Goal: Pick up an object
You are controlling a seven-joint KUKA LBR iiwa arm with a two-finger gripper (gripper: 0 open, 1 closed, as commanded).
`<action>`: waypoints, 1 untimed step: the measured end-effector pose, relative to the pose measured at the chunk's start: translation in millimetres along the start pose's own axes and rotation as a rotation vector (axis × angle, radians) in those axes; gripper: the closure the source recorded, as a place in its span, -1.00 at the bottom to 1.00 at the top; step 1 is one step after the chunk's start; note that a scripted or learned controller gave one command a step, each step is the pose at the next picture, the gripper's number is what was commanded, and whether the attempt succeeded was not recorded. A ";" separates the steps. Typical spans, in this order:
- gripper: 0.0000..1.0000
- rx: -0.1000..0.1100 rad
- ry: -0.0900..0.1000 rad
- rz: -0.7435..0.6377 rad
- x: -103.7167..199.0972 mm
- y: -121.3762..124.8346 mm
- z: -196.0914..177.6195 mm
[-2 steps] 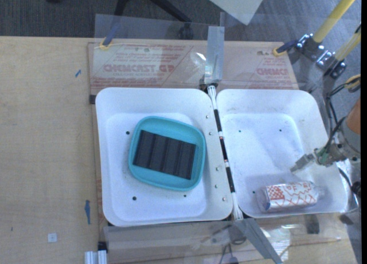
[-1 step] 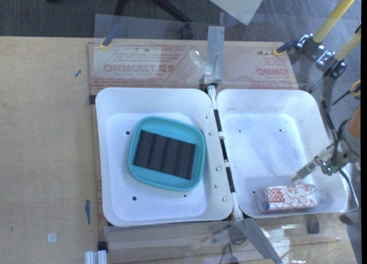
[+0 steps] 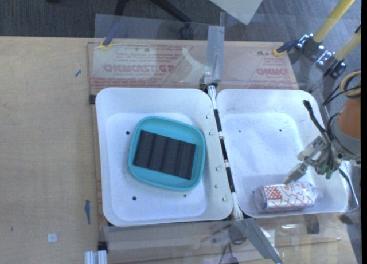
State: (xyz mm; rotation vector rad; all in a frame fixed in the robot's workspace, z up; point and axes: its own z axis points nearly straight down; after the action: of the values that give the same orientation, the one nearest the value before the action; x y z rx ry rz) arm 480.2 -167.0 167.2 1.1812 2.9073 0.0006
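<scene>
The pincer (image 3: 305,164) hangs over the right bin (image 3: 261,137), near that bin's right wall, its fingers spread and holding nothing. Just below it, at the bin's near right corner, a can (image 3: 285,196) with red and white print lies on its side, apart from the fingertips. Left of that bin sits the left bin (image 3: 114,114), holding a teal tray (image 3: 166,153) with dark slats. Both bins rest on the counter (image 3: 40,142).

Teal tray (image 3: 166,153); red-and-white patterned packet (image 3: 285,195)
</scene>
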 end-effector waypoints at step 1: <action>-1.00 -0.001 -0.002 0.024 -22.7 19.1 13.5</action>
State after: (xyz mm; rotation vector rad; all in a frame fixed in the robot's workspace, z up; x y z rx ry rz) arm 509.8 -169.1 153.8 1.2148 2.8911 0.0009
